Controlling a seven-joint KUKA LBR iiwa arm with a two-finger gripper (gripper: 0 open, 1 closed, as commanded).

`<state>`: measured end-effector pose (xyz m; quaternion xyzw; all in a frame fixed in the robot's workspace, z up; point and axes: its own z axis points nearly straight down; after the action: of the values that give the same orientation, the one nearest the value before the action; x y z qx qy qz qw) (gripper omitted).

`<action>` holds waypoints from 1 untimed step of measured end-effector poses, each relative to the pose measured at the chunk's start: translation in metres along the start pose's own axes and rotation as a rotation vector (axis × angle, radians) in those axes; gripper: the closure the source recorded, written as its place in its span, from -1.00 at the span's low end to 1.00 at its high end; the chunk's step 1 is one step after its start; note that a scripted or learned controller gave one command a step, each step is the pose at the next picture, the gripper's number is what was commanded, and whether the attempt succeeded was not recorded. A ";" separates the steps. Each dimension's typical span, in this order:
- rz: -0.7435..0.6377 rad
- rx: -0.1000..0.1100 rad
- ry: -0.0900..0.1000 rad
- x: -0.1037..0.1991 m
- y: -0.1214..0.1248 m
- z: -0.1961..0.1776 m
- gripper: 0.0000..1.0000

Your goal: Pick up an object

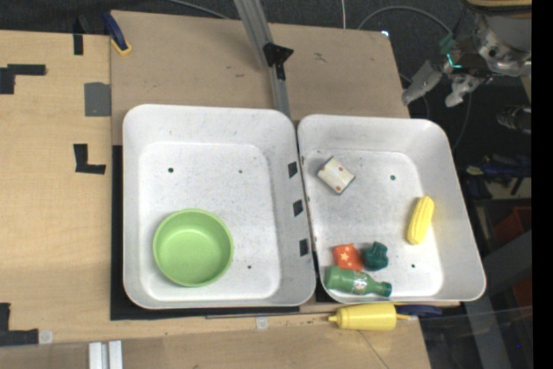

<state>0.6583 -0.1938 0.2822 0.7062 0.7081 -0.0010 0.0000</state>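
On the bench (216, 56), the right bin (449, 177) holds a yellow corn cob (420, 219), well below the hand (445, 82), whose grip I cannot tell.

Bins: 2, white, shallow, side by side on the tabletop (199, 56): left bin (138, 186), right bin (449, 186).

Left bin contents: 1 item. Green bowl (193, 247), near-left corner.

Right bin contents: 5 items.
- 1 white block (335, 175), far-left part.
- 1 yellow corn-like piece (420, 219), right side.
- 1 orange-red piece (346, 256), near side.
- 1 dark teal piece (375, 254), just right of the orange-red one.
- 1 green bottle (356, 281), lying along the near wall.

Outside the bins: 1 yellow bottle (366, 317), lying on the tabletop just beyond the right bin's near edge.
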 end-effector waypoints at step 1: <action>0.000 0.000 0.000 0.000 0.000 0.000 -1.00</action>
<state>0.6583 -0.1939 0.2822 0.7063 0.7080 -0.0012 0.0001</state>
